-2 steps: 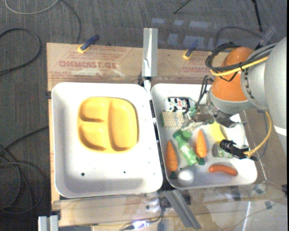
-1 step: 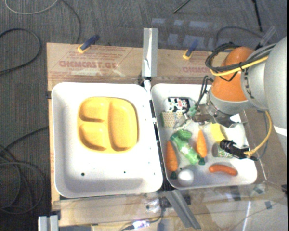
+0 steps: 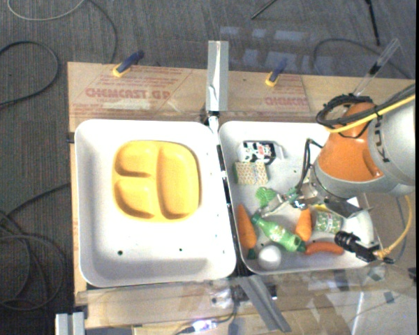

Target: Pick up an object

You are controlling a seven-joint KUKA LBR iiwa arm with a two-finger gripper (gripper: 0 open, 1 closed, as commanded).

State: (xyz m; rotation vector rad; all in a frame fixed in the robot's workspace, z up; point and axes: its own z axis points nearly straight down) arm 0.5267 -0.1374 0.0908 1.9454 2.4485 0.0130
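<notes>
**A:** Down in the right bin (image 3: 229, 160) we go. The metal two-finger gripper (image 3: 288, 201) sits low among the clutter, under the grey arm with its orange band (image 3: 346, 160). Whether the tips are spread or pressed together, I cannot tell; they blur into the objects.

**B:** What's closest to it?

**A:** Just left of the tips, a small green leafy piece (image 3: 265, 195), touching or nearly so. Just below, a green plastic bottle (image 3: 279, 234) lies tilted. To the lower right, a short orange carrot-shaped toy (image 3: 304, 223) stands next to a green-speckled packet (image 3: 328, 222).

**B:** And further out?

**A:** Lower left, a long orange carrot-shaped toy (image 3: 246, 227) lies along the bin wall, with a white ball (image 3: 269, 256) beneath the bottle. Another orange piece (image 3: 324, 248) lies flat at the lower right. Up and left of the gripper sit a checkered patterned block (image 3: 246, 173) and a black-and-white printed box (image 3: 260, 150).

**B:** The other bin?

**A:** Well to the left, the white left bin (image 3: 98, 208) carries a yellow divided plastic tray (image 3: 156, 180).
</notes>
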